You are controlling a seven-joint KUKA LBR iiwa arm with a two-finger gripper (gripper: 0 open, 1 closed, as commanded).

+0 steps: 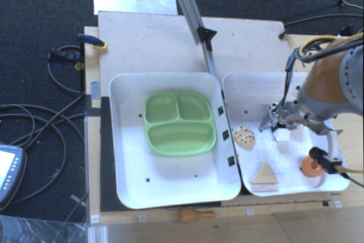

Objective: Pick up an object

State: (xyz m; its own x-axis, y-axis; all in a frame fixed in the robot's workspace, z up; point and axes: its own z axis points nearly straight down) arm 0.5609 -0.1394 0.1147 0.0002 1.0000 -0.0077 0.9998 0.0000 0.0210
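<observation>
Hand (277,122) low inside right shallow white bin (250,85), fingers too blurred and hidden to tell whether open or shut. Small white block (282,135) just beside hand, on its near side; touching or apart cannot tell. Round speckled cookie (244,137) to the left, near bin's left wall. Tan wedge-shaped sandwich slice (265,174) at near edge. Orange round object (311,166) at near right corner. Green three-compartment plastic tray (180,123) in left shallow white bin (122,139). Both bins on pale table (148,42).
</observation>
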